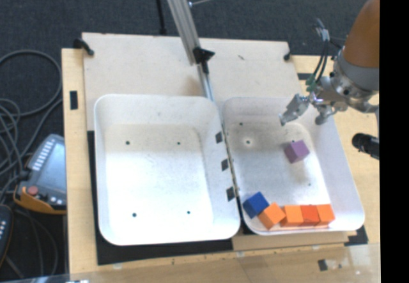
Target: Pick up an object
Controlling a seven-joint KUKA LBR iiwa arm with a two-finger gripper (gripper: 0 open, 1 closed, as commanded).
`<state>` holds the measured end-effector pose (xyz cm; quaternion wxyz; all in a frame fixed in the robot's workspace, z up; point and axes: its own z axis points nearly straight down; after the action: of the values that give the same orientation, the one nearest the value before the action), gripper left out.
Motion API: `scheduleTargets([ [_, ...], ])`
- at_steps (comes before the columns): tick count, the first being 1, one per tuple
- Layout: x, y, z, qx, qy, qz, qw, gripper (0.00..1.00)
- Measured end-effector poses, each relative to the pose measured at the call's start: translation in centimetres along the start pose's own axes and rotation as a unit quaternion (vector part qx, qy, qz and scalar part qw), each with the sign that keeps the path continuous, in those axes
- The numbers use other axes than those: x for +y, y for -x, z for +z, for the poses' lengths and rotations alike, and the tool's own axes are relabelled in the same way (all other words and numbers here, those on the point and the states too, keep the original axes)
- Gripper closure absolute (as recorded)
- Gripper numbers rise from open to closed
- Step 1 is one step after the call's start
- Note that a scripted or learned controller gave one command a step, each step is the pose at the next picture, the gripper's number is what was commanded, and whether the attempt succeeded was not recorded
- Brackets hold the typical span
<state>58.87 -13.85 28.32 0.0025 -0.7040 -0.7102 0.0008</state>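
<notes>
Your bench [147,68] carried two bins; the claw [305,110] hovered open, empty, just above the purple cube [296,151].

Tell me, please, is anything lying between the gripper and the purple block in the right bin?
Nothing visible does. The gripper hangs over the right bin's far part, and the purple block sits alone on bare floor just nearer the camera. The blue block and orange blocks line the near wall, well clear.

Desk [140,64] surroundings
A slanted metal pole [182,13] crosses the desk; cables [16,109] and a handheld pendant [45,170] lie left on dark carpet.
</notes>
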Motion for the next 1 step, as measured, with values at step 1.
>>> scheduleTargets([
  [1, -4.40, 3.61, 9.24, -0.001, -0.001, 0.006, 1.0000, 0.00],
])
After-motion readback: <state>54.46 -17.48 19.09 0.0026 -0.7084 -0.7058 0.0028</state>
